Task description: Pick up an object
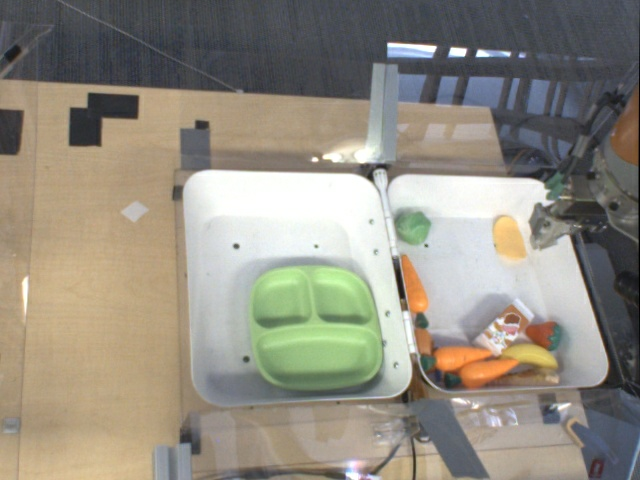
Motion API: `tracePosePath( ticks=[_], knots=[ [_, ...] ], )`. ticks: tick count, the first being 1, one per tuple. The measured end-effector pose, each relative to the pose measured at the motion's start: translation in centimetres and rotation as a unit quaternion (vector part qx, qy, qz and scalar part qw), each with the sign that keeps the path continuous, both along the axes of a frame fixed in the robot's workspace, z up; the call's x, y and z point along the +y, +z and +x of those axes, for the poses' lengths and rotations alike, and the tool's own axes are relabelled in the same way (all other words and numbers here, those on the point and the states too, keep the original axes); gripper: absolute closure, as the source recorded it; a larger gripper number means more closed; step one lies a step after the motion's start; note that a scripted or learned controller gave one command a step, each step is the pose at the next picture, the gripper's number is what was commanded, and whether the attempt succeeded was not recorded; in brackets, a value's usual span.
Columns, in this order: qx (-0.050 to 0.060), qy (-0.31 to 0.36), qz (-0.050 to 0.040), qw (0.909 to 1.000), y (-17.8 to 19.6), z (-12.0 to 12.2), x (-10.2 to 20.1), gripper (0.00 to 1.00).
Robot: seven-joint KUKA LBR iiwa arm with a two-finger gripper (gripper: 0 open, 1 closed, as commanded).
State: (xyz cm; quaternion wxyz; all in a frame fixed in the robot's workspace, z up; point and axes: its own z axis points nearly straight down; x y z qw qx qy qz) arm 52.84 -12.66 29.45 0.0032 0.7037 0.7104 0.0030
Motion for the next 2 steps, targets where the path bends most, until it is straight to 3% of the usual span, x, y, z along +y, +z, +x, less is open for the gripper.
tracePosePath(
  ticks=[1, 2],
  knots=[
    [0.000, 0.000, 0.0000, 1.0000, 0.0, 0.0, 0.0, 0.00],
    [0.003, 0.002, 0.0000, 1.0000, -9.3, 3.2, -5.5, 0.00]
  ],
)
